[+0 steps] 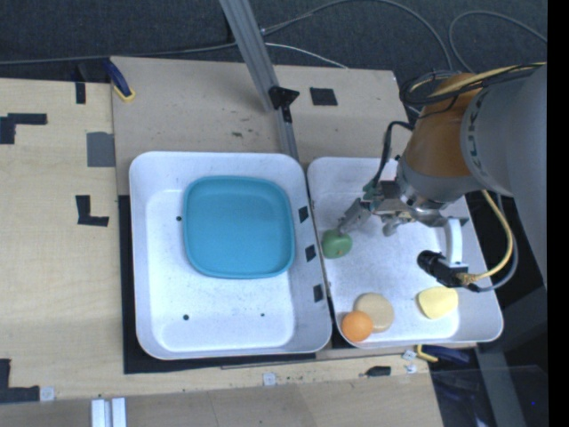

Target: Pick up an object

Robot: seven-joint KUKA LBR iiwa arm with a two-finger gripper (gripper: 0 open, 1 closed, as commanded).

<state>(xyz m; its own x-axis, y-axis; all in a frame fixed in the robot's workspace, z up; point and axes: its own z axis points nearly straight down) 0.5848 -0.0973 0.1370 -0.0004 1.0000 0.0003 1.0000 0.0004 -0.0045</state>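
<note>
In the right bin (471, 327) lie a small green ball (336, 244) near the left wall, an orange ball (356, 326) and a beige round piece (375, 310) at the front, touching each other, and a yellow piece (437, 302) at the front right. My gripper (370, 223) hangs over the middle of this bin, open, with nothing between its fingers. Its left finger (350, 220) ends just above and to the right of the green ball. The other finger (391, 227) stands over bare bin floor.
A blue square plate (238, 226) lies in the left bin (160, 327). A black connector with a yellow cable (440, 268) hangs off the arm over the right bin's right side. A grey pole (258, 52) slants over the bench behind the bins.
</note>
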